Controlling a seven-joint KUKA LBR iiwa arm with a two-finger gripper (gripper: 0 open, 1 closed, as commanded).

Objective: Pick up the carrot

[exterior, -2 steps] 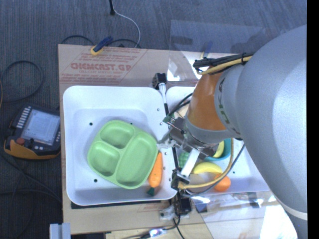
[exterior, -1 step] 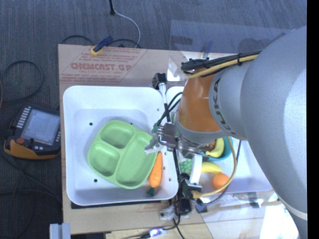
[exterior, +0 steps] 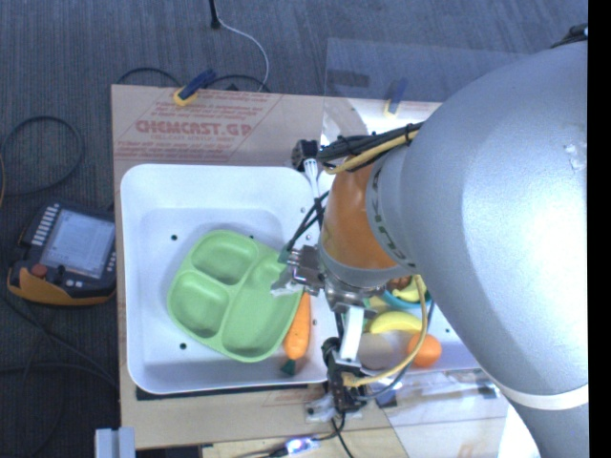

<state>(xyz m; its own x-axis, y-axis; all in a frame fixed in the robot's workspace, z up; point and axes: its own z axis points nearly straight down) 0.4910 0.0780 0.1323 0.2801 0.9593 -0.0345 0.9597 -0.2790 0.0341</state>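
Your jaws, their state impossible to tell, sit just above the long orange carrot (exterior: 298, 330), lined up for grabbing.

The arm (exterior: 506, 218) is bulky, smooth grey, with 1 orange band (exterior: 346, 222) above the wrist; yellow and black cables (exterior: 368, 146) run along it.

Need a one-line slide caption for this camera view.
KUKA arm over the left bin, beside a carrot lying against a green divided plate.
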